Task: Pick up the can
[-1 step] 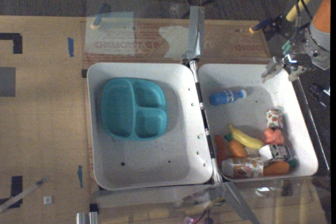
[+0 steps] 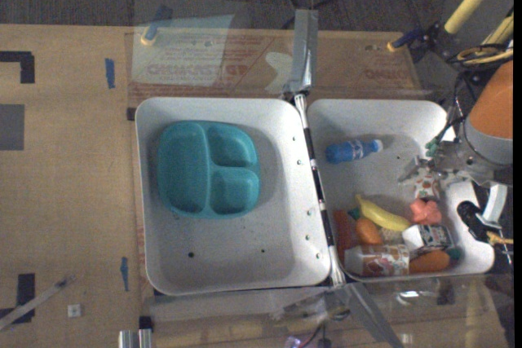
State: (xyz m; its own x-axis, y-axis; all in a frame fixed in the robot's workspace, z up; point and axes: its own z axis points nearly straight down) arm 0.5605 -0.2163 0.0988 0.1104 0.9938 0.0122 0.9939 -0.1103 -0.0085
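Camera view, looking down: you have two white bins side by side. The left bin [image 2: 163, 257] holds a teal divided plate [image 2: 209, 169].

The can [image 2: 378, 260] lies on its side against the near wall of the right bin [image 2: 359, 118]. Its long axis runs left to right along that wall, with one end near the divider between the bins. Its label is white with red print, too small to read.

Just beside the can are a banana [image 2: 382, 215], orange pieces and a small white container [image 2: 430, 237] with a dark label, illegible. A blue bottle [image 2: 352, 150] lies farther back.

Red lettering on the clear sheet [image 2: 196, 53] behind the bins is unreadable.

The gripper [image 2: 428, 169] sits over the right bin's right side, well apart from the can. You cannot tell whether it is wide or narrow.
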